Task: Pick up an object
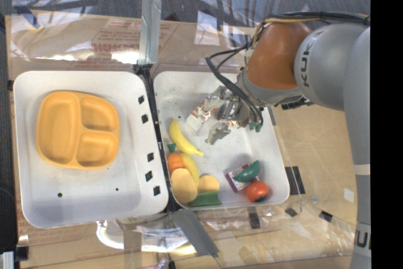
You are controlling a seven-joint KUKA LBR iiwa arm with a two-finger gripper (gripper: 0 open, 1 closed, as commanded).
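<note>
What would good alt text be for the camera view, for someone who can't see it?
A grey robot arm with an orange band reaches from the right, its gripper low over the right white bin, which holds a banana, a tomato and other toy food. The left white bin holds a yellow divided plate.

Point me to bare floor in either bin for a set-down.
Left bin: bare strip along the near wall, below the yellow tray. Right bin: a patch between the banana and the tomato, and the far-left corner. Crowded: near-left corner, and under the gripper.
</note>
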